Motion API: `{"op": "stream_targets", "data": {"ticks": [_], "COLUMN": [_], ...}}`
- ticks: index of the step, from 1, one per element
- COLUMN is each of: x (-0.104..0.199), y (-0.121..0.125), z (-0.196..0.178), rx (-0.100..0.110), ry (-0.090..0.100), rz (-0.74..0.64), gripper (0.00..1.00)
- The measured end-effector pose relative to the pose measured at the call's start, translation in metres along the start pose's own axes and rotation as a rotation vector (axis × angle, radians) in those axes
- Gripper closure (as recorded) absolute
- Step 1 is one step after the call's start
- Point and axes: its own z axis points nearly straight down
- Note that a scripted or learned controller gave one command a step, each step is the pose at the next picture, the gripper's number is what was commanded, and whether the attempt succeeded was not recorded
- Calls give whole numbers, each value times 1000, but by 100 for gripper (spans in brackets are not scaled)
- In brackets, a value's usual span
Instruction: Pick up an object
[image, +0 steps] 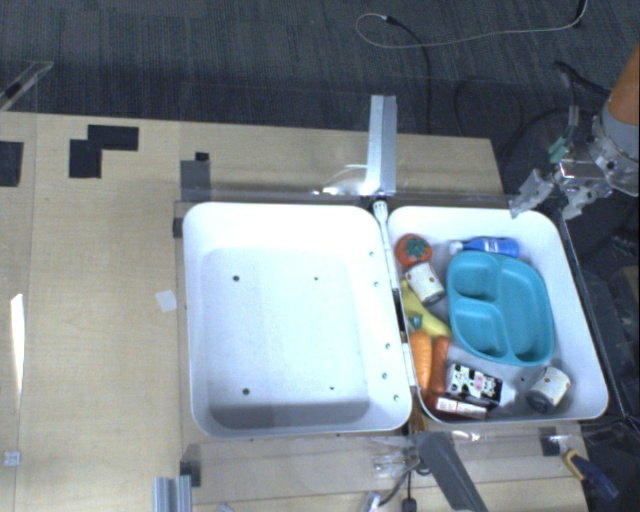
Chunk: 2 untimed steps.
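The end effector (553, 192) hangs with its fingers spread apart and nothing between them, above the far right corner of the right bin (574, 262). In that bin a blue divided tray (500, 308) lies at the centre. A carrot (421, 362) and a banana (422, 316) lie along its left wall. The left bin (285, 320) sits beside it on the tabletop (90, 300).

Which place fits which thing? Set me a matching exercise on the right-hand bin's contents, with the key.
Things:
1. teal divided plastic tray
2. orange carrot-shaped toy
3. blue plastic bottle lying flat
4. round red-orange toy with a green top

Places:
A. far left corner of the bin
B. middle of the bin
C. along the left wall, toward the near end
D. by the far wall, beyond the tray

Pairs: 1-B, 2-C, 3-D, 4-A
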Motion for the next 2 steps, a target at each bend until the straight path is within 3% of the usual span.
{"op": "stream_targets", "data": {"ticks": [1,2], "x": [57,88], "y": [-51,-2], "z": [89,166], "rx": [2,-6], "ry": [1,-3], "rz": [41,85], "gripper": [0,0]}}
